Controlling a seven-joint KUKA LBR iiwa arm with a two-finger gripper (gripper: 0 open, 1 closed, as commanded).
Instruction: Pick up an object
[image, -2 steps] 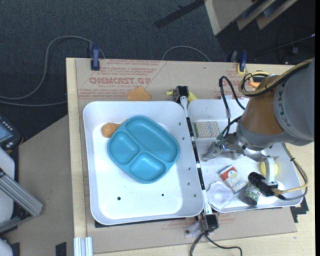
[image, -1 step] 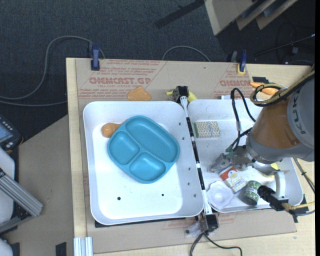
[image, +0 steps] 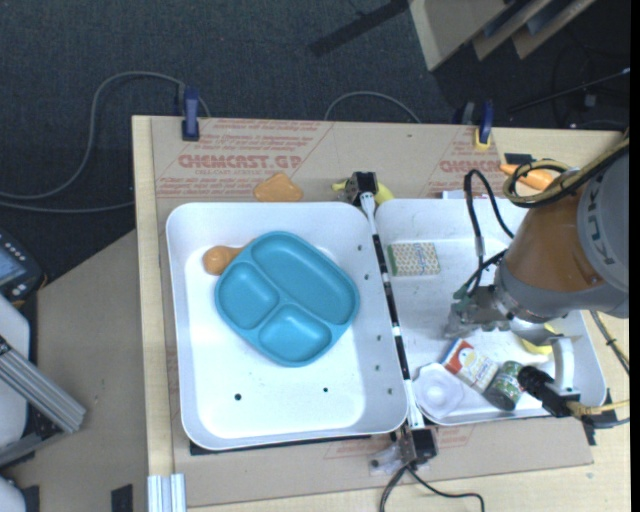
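The task is judged to be at an early stage: nothing is seen lifted, and every object rests in a bin or on the surface. The gripper (image: 468, 318) is held low over the right bin (image: 425, 305), near its middle, beneath the orange band of the arm. Whether the gripper is open or closed cannot be told, as it is hidden by the wrist, and no object can be said to be held.

Candidates for the pick are found close by. A red-and-white packet (image: 468, 364) lies just beside the gripper, toward the near edge of the bin, with a green can (image: 507, 385) next to it and a white round lid (image: 440, 393) in the near corner. A speckled square pad (image: 413, 259) lies apart, toward the far side. In the left bin (image: 300, 405) a blue divided plate (image: 286, 297) is seen, with a small orange item (image: 216, 259) touching its far left edge. The grasp, the closing and the lift are all judged to be left.

The words "CHEMCAST GP" are read in red on the brown sheet (image: 300, 140) that covers the surface behind the bins, and part of the same print is repeated further right. The finer lines under it are too small to be read, as is the print on the packet.
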